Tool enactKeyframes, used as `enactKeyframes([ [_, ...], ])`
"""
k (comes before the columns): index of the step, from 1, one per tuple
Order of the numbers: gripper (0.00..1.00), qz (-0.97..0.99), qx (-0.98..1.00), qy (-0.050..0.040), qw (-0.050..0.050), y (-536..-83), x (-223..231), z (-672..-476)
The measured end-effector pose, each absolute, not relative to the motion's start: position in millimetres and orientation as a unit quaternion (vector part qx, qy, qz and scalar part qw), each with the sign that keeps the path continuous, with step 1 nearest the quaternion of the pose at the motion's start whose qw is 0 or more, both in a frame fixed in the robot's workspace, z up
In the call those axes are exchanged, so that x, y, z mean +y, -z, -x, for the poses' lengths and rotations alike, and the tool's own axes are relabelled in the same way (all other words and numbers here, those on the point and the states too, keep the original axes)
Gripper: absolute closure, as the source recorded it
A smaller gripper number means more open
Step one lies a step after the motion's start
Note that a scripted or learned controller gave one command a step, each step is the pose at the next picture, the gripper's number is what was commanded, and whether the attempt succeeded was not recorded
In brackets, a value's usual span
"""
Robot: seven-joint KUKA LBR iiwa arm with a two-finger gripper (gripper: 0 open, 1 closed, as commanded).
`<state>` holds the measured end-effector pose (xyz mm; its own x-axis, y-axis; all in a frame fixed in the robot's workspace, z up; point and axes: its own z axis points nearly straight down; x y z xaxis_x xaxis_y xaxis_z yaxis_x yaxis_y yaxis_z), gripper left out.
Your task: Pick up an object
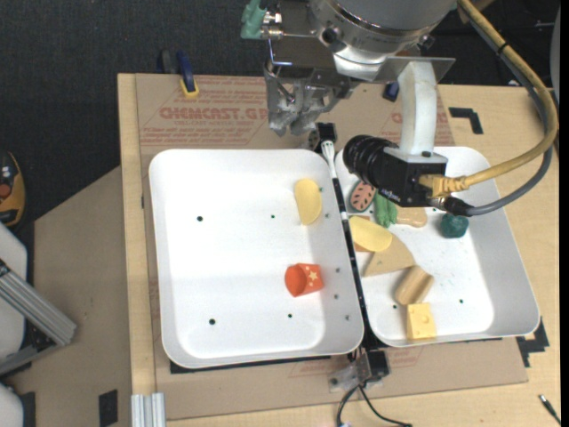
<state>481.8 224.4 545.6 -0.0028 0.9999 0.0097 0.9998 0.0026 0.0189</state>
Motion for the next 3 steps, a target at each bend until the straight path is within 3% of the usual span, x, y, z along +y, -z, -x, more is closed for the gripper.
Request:
enactKeyframes([
  [1,1.0,-0.711,0.703,0.0011,0.0,-535.8,117.0,-480.3],
  [2,1.0,-0.704,0.71,0.0039,-0.003,-468.0,196.1,-478.0],
  [3,1.0,-0.706,0.709,-0.0046,0.001,-539.1,226.4,-479.2],
])
